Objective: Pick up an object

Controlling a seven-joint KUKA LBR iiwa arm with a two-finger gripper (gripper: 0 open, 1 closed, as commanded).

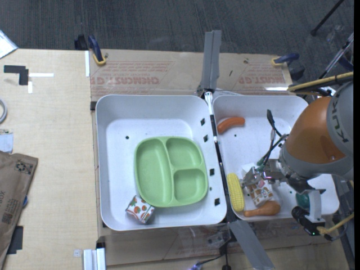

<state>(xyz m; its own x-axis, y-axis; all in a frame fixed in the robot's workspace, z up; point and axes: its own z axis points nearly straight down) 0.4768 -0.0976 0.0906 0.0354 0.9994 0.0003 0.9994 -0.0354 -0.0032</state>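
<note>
My gripper (257, 180) is low in the right bin (253, 108), reaching in from the right over a small patterned packet (261, 194). A yellow corn cob (235, 192) lies just left of it along the bin's left wall. An orange carrot-shaped piece (263, 209) rests at the front of the bin below the packet. An orange sausage-like piece (230, 123) lies near the back left corner. The arm's wrist hides the fingers.
The left bin (112, 151) holds a green divided plate (170, 170) in the middle and a small patterned carton (140, 210) at its front left corner. Cardboard lies behind the bins, and blue clamps sit at the back corners.
</note>
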